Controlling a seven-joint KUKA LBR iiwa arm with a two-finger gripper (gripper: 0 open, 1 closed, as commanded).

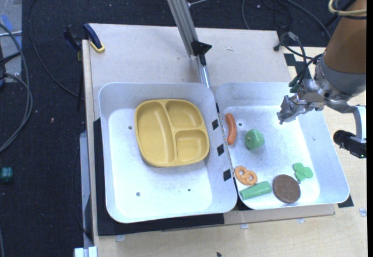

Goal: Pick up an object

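In the right bin (pixel 326 133) lie an orange sausage (pixel 231 128), a green round vegetable (pixel 254 140), a pretzel (pixel 246 176), a green stick (pixel 255 190), a brown disc (pixel 286 188) and a small green piece (pixel 302 172).

Bright, even overhead light on the white bins (pixel 116 133) (mild glare), soft shadows, slightly grainy focus.

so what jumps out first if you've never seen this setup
The yellow tray, split into three compartments, sits in the left bin. The right bin holds small toy foods: a hot dog, pretzel and brown cookie. The gripper hangs over that bin's far side.
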